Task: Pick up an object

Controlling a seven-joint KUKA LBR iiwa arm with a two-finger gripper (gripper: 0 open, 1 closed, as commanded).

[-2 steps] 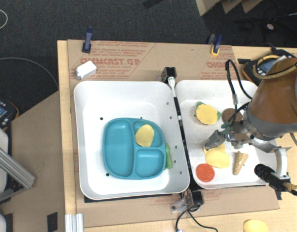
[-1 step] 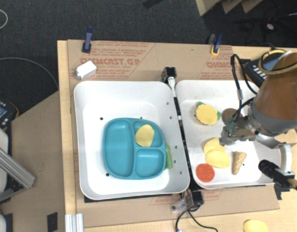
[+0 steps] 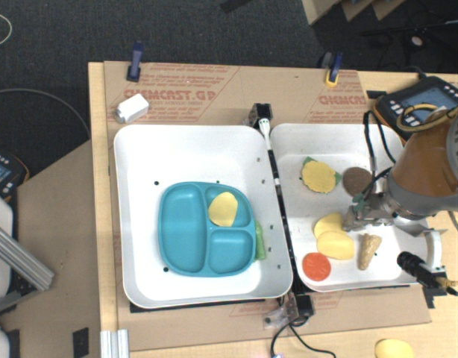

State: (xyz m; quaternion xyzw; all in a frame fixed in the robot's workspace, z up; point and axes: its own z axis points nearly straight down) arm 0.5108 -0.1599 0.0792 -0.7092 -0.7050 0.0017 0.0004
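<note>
Teal tray (image 3: 186,230): a divided plate lying in the left bin (image 3: 139,162); every place below is given from this tray.
Yellow slice (image 3: 223,209): in the tray's upper right compartment.
Green piece (image 3: 259,242): just past the tray's right edge, touching it.
Right bin (image 3: 289,144): right of the tray, beyond the dark divider between the two bins.
Gripper (image 3: 361,216): well right of the tray, low over the right bin, at the end of the grey arm (image 3: 427,174); I cannot tell how it is set.
Yellow potato-like pieces (image 3: 335,243): right of the tray, just below and left of the gripper, two touching each other.
Tan piece (image 3: 368,250): right of those, just below the gripper.
Red disc (image 3: 316,266): right of the tray's lower corner, near the bin's front wall.
Yellow round with green edge (image 3: 318,177): right of and above the tray.
Brown round (image 3: 356,179): just right of that.
</note>
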